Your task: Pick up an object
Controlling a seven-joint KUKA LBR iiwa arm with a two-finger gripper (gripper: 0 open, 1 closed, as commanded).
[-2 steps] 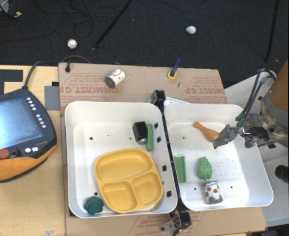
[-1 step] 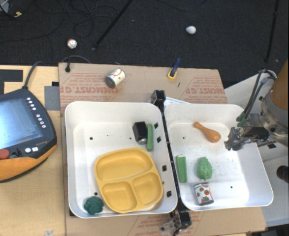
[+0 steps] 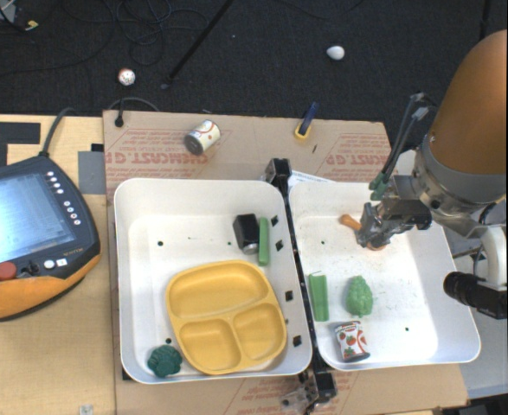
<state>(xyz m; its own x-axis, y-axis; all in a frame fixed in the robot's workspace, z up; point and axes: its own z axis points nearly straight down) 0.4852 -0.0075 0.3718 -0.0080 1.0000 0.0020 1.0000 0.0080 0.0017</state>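
My gripper [image 3: 373, 236] hangs low over the back of the right bin [image 3: 427, 344], just right of a small orange piece [image 3: 350, 222] that pokes out beside it. Whether it touches that piece I cannot tell. In the same bin lie a green bar [image 3: 318, 296], a bumpy green lump [image 3: 358, 295] and a small red-and-white can [image 3: 350, 341] near the front. The left bin [image 3: 141, 232] holds a yellow divided tray [image 3: 226, 316], a black block [image 3: 246, 230], a thin green stick [image 3: 264, 240] and a dark green broccoli-like piece [image 3: 164, 361].
A small white-and-red can [image 3: 202, 137] lies on the cardboard behind the bins. A teach pendant [image 3: 27, 232] sits on the bench to the left. A black cylinder [image 3: 474, 292] juts in at the right bin's right edge.
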